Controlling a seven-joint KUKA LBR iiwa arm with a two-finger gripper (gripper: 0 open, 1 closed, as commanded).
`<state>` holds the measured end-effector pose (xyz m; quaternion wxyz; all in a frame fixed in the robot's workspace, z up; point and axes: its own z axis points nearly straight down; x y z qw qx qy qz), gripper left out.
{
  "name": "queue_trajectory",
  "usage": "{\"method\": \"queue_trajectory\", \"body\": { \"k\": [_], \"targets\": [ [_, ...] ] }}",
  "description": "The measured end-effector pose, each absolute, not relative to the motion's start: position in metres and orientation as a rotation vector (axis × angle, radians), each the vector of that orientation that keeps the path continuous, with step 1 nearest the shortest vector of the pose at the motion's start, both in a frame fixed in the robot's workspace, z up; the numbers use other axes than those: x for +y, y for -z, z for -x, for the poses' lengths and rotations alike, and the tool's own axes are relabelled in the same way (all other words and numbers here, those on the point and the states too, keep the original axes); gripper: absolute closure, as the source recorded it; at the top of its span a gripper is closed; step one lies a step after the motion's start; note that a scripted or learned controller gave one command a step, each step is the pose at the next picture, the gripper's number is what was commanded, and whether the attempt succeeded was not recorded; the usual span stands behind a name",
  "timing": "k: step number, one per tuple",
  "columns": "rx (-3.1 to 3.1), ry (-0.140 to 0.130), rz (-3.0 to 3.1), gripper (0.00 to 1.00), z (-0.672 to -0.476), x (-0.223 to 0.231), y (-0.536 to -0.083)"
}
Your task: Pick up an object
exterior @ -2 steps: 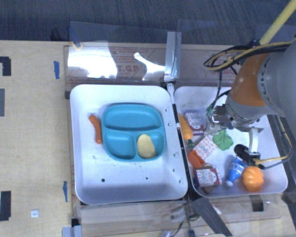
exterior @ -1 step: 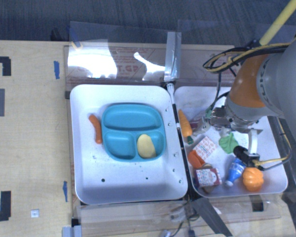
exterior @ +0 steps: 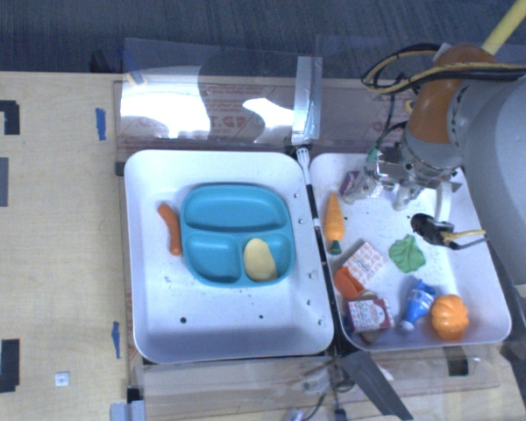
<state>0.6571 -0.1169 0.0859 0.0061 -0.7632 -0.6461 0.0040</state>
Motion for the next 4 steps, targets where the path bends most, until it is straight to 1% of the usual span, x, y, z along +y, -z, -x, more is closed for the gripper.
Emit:
{"method": "queue_trajectory", "body": {
  "k": [1,2,3,4],
  "targets": [
    [-2.022,-0.013,2.389,0.0,-0.657,-0.117,-0.086],
    [-2.02,-0.021,2.385,0.0,-0.662,-0.14,-0.093],
    [-1.962,-0.027,2.427,0.0,-0.661,-0.143,-0.091],
    [-2.241,0.003,2.205,0.0,-0.612,-0.11,-0.087]
  ]
}}
